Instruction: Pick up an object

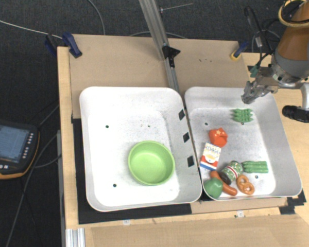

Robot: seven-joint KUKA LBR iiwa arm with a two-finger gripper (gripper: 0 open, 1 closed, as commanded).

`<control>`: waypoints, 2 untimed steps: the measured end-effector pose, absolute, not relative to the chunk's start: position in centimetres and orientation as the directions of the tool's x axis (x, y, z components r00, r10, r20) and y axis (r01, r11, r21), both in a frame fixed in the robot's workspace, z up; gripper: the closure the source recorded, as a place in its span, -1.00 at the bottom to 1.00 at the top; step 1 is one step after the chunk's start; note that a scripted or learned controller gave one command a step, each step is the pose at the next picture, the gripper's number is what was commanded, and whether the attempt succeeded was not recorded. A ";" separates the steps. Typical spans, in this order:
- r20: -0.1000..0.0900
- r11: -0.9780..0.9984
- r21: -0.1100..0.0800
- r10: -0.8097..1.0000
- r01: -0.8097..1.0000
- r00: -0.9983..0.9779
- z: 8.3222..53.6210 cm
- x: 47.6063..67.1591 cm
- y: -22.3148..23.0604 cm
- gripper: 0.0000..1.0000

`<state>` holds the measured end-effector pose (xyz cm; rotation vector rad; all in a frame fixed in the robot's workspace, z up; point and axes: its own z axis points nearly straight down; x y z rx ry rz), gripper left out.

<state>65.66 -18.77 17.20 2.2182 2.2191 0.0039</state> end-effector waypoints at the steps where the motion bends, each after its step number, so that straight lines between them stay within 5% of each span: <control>1: -0.001 0.000 0.004 1.000 1.000 0.000 20.8 65.7 -18.8 1.00; 2: 0.001 0.004 0.003 1.000 1.000 -0.004 22.4 64.1 -13.9 1.00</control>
